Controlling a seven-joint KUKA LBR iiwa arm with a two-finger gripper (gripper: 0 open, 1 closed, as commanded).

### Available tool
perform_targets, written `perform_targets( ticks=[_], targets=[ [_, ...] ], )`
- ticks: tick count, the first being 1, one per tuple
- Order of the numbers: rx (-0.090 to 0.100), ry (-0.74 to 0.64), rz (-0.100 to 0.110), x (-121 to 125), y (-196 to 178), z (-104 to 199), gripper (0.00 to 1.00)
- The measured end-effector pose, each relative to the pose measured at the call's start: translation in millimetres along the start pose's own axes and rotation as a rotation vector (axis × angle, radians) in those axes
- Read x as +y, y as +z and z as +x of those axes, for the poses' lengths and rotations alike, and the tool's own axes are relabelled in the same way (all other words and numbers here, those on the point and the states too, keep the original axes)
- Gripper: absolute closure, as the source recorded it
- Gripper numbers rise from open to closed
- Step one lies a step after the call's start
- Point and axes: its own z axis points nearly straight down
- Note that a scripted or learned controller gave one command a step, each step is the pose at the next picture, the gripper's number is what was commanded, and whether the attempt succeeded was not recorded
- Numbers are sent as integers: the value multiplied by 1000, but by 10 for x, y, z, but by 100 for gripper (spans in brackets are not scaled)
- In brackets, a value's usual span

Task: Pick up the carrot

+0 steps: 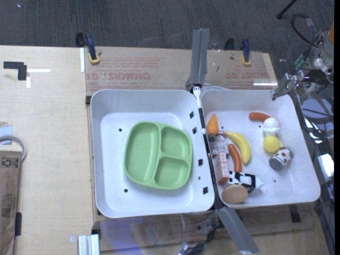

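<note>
Wooden bench (48, 142) carries two white bins side by side. Your left bin (106, 158) holds a green divided plate (158, 155). Your right bin (297, 158) holds the carrot (212, 125), lying against the dividing wall beside a banana (241, 145), sausage and other toy food. The gripper (289, 84) sits at the bin's far right corner, well apart from the carrot; jaw state cannot be told. Judgement: approach stage. You need travel across and a descent over the carrot.

You looked down at a slant from one fixed camera above the bench (48, 142), far enough back to frame both white bins (106, 158) mid-frame.
</note>
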Motion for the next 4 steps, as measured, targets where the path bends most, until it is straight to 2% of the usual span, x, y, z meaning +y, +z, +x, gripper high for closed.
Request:
perform_targets(
  ticks=[1,2,3,4],
  targets=[
    [-2,-222,-3,377,-1127,-328,0],
    [0,-153,0,467,-687,413,0],
    [0,-275,0,381,190,1173,0],
    [-1,-226,-3,455,140,886,0]
  ],
)
